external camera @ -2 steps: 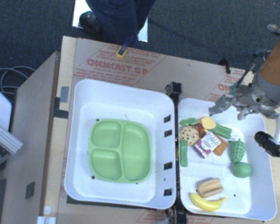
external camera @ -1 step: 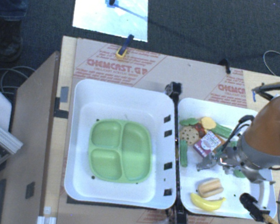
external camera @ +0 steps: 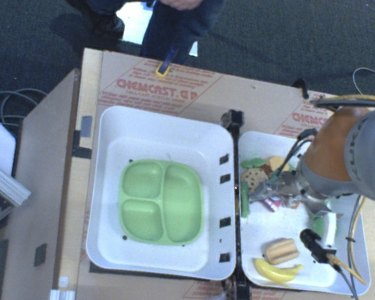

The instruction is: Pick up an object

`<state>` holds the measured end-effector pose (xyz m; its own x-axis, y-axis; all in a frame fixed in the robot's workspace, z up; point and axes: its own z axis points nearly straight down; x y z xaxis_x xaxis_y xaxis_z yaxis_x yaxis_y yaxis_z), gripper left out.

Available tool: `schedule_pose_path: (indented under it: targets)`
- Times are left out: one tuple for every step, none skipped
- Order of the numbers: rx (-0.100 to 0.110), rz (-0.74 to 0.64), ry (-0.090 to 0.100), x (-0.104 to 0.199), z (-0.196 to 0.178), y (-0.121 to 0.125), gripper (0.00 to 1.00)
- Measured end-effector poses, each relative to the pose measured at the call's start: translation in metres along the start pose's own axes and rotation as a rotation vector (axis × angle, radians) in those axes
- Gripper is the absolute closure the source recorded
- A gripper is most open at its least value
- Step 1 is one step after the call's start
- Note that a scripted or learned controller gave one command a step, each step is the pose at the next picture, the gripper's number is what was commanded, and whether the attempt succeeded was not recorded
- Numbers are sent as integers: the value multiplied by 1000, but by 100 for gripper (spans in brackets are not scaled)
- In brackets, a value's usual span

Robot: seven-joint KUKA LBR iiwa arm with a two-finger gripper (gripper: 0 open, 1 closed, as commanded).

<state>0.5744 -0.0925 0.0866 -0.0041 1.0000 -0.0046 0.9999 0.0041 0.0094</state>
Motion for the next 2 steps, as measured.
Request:
schedule_pose_path:
  targets:
    - [6, 1, 3, 1, -9, -3, 100]
    - [6, 1, 3, 1, -9, -3, 0]
